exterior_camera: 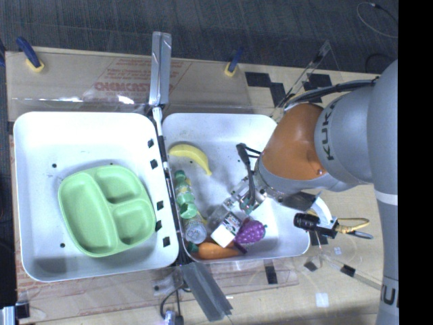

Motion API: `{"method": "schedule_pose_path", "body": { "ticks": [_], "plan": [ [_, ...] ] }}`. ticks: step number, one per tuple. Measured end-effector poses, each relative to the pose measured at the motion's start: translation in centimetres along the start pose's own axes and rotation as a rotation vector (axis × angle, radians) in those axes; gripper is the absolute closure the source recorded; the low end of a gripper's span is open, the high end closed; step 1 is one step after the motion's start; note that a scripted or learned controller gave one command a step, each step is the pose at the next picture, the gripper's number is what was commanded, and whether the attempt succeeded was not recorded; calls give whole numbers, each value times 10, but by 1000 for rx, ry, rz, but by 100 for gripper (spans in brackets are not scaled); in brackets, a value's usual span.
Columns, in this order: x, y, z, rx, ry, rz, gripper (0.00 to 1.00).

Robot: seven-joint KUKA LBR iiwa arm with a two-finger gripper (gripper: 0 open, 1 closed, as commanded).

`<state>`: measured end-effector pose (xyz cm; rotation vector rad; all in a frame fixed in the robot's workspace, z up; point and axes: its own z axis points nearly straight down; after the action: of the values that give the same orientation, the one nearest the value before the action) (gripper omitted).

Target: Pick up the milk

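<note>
While the arm (318, 147) reaches into the right bin (223, 124), its gripper (233, 212) sits low just above the milk carton (224, 234); can't tell its state. Milk lies btwn bottle (186, 205), purple grapes (250, 232) & carrot (216, 251). Banana (191, 156) further back. Green tray (108, 208) in left bin (40, 134).

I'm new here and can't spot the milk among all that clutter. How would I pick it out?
Look in the right bin, toward its near edge, just under the robot's gripper. The milk is a small white carton lying between the purple grapes and the clear bottle, above the orange carrot. It is the one boxy white thing there.
</note>
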<state>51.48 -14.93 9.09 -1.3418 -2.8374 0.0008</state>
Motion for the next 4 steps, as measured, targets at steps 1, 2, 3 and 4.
{"method": "schedule_pose_path", "body": {
  "ticks": [1, 2, 3, 4],
  "plan": [
    [45, -13, 0, 0, -4, 538, 0],
    [36, 30, 0, 0, 0, 811, 0],
    [15, -37, -1, -2, 0, 728, 0],
    [26, -28, 0, 1, 2, 415, 0]
  ]
}}
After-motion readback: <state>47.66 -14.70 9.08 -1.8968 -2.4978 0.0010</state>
